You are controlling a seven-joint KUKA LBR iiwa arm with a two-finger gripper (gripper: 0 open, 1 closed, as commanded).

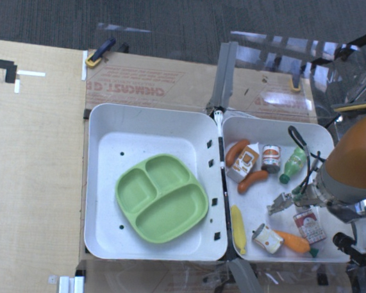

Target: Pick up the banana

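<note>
The banana [238, 230] is small and yellow. It lies lengthwise along the left wall of the right bin [272, 127], near the front corner. My gripper [281, 204] hangs over the middle of that bin, to the right of the banana and a little further back, apart from it. Nothing shows in its grasp. The grey arm with its orange band [357, 158] reaches in from the right edge.
The right bin also holds two orange sausages [252, 180], a small carton [246, 160], a can [271, 157], a green bottle [292, 165], a carrot [294, 243], a white cup [267, 238] and a red-and-white packet [308, 225]. A green divided plate [162, 198] lies in the left bin [104, 167].
</note>
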